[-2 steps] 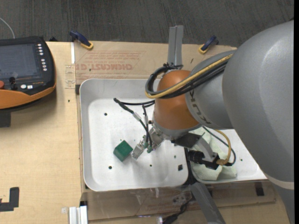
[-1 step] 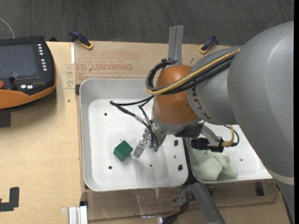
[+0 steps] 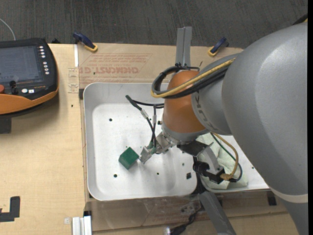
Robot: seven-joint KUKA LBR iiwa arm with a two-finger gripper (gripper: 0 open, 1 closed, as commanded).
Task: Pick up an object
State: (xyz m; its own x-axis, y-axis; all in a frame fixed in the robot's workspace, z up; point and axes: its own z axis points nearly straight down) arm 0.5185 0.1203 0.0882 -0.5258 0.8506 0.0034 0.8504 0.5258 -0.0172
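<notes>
Your bench is pale wood, with the left white bin lying under the arm. The green block looks small, light and stiff, so you'd best pinch it across two flat opposite faces. It rests on the bin floor just left of the jaws, almost touching; whether they're open or closed, I cannot tell
</notes>
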